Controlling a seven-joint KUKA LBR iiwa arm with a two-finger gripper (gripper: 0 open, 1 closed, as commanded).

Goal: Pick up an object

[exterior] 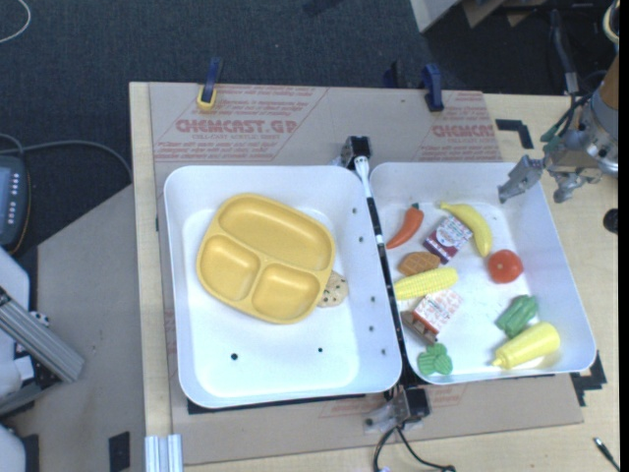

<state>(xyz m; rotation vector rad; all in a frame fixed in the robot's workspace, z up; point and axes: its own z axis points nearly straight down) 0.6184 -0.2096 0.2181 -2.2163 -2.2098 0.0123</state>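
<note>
Your bench (295, 116): left bin (197, 362), yellow plate (265, 257); right bin (560, 254), toy foods including tomato (504, 265); gripper (541, 183) above the right bin's far corner, fingers spread, holding nothing.

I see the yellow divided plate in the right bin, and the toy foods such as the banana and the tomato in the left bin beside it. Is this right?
Not quite: the bins are swapped. The camera view shows the yellow divided plastic plate in the left white bin, while the toy foods such as the yellow banana and the red tomato lie in the right white bin.
</note>
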